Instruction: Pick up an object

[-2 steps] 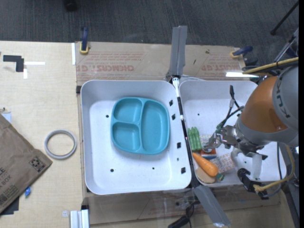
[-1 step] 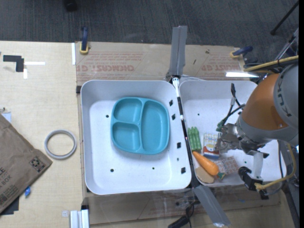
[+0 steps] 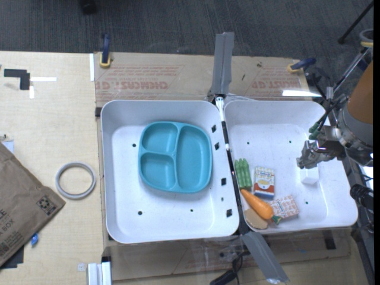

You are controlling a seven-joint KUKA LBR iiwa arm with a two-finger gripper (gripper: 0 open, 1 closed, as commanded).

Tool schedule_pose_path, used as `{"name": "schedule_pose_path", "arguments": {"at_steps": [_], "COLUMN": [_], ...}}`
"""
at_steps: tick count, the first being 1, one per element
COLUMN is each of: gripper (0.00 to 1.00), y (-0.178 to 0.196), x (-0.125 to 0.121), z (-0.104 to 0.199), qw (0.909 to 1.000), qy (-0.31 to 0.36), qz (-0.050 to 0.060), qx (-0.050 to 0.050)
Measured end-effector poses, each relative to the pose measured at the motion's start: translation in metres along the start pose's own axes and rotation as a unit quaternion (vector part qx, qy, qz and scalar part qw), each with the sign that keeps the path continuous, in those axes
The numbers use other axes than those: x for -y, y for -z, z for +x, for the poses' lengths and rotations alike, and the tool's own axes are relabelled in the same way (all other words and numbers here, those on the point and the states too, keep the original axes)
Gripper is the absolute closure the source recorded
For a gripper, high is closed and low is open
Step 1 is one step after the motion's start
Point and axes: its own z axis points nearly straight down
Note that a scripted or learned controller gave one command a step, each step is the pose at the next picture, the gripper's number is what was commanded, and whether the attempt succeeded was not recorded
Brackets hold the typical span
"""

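Observation:
The right bin (image 3: 279,117) holds a small cluster near its front left: a green bean pod (image 3: 243,173), a small printed box (image 3: 264,181), an orange carrot (image 3: 257,203) and a small patterned packet (image 3: 285,207). A pale flat piece (image 3: 255,219) lies under the carrot. My gripper (image 3: 309,159) hangs over the right side of this bin, well right of the cluster. Nothing shows between its fingers. A small white scrap (image 3: 310,179) lies on the bin floor just below it.
The left bin (image 3: 119,159) carries a teal divided plate (image 3: 176,157). A roll of tape (image 3: 75,179) and a brown cardboard box (image 3: 21,203) lie on the bench to the left. A grey divider strip (image 3: 222,64) runs up between the bins.

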Motion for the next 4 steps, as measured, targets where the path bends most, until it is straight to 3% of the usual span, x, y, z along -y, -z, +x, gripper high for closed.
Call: {"name": "schedule_pose_path", "arguments": {"at_steps": [1, 2, 3, 4], "gripper": [0.00, 0.00, 0.00, 0.00], "y": [0.000, -0.138, -0.078, -0.174], "x": [0.000, 0.003, 0.004, -0.018], "z": [0.000, 0.006, 0.030, 0.007], "qw": [1.0000, 0.9998, 0.9827, 0.9947], "qy": [0.000, -0.021, -0.185, -0.103], "qz": [0.000, 0.002, 0.001, -0.001], "qx": [0.000, -0.001, 0.000, -0.003]}}
